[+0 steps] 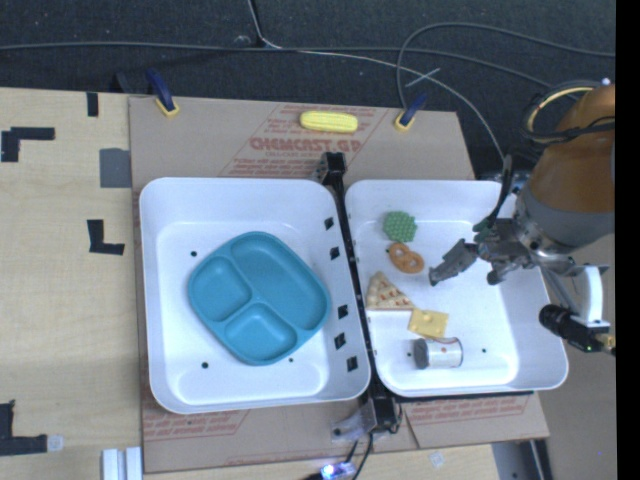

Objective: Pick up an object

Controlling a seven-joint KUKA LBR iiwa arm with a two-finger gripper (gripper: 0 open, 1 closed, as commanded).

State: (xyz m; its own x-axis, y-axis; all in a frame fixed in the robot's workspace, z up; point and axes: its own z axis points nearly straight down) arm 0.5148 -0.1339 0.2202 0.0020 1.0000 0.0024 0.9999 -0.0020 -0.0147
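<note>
In the right bin lie a green bumpy ball, a brown pretzel, a tan pizza-like wedge, a yellow cheese piece and a small silver cylinder. My gripper hovers over the bin's right half, to the right of the pretzel. Its two dark fingers are spread apart with nothing between them. One finger points toward the pretzel.
The left bin holds a blue divided plate. A yellow corn-like toy lies on the cardboard behind the bins. Cables cross the dark surface at the back. The arm stands at the right edge.
</note>
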